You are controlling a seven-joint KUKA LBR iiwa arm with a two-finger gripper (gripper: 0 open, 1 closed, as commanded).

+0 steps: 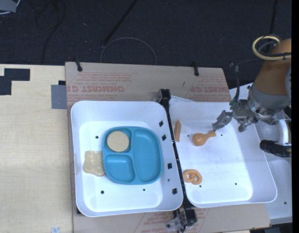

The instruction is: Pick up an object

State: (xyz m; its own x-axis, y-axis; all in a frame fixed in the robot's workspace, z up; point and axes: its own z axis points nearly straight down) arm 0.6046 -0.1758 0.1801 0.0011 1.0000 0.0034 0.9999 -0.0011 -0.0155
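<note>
1. Gripper (226,121) hangs over the upper right part of the right bin (258,191), its two dark fingers spread a little way apart, with nothing between them.
2. Nearest thing to take is the orange spoon-shaped piece (203,138), lying on the bin floor just beside the fingertips, at about 8 o'clock from them.
3. Its long axis runs from the round bulb at about 8 o'clock up to the thin handle end at about 2 o'clock, and that handle end points almost straight at the claw. I judge the fingers would have to straddle the piece across this line, not along it.
4. Two other candidates lie in the same bin: an orange stick (177,130) near the divider, at 9 o'clock from the claw, and a pretzel-shaped piece (192,176) well apart, at about 7 o'clock.
5. In the left bin (86,130) a blue divided plate (140,161) carries a round tan cookie (117,141), with a pale flat piece (93,163) touching the plate's 9 o'clock edge.
6. Arm (273,79) enters from 3 o'clock, its wrist tilted so the claw points down and toward 8 o'clock.
</note>
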